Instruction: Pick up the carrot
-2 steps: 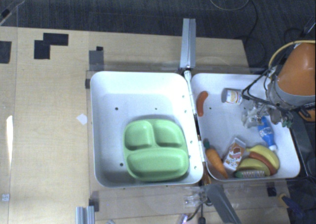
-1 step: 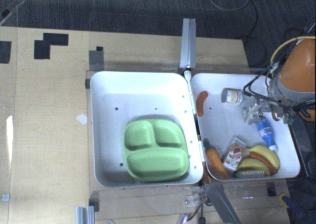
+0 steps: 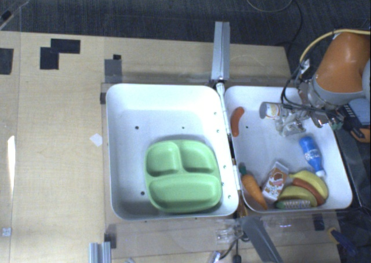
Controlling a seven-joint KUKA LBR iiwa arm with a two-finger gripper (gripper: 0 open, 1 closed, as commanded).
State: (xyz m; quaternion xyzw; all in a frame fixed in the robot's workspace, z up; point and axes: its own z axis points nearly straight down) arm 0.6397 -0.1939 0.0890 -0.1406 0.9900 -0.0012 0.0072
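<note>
Gripper (image 3: 293, 123) jaw state unclear (nothing visibly held), well apart from carrot (image 3: 253, 189)

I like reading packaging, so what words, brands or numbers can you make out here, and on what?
No text is legible.
Small carton: printed, but too blurred to read.
Blue bottle: white label, too small to read.
Black marks on the bench: plain shapes, not letters.

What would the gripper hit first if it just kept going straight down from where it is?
Probably the bare floor of the right bin; the gripper hangs above it, the blue bottle just beside. Depth is unclear.
</note>
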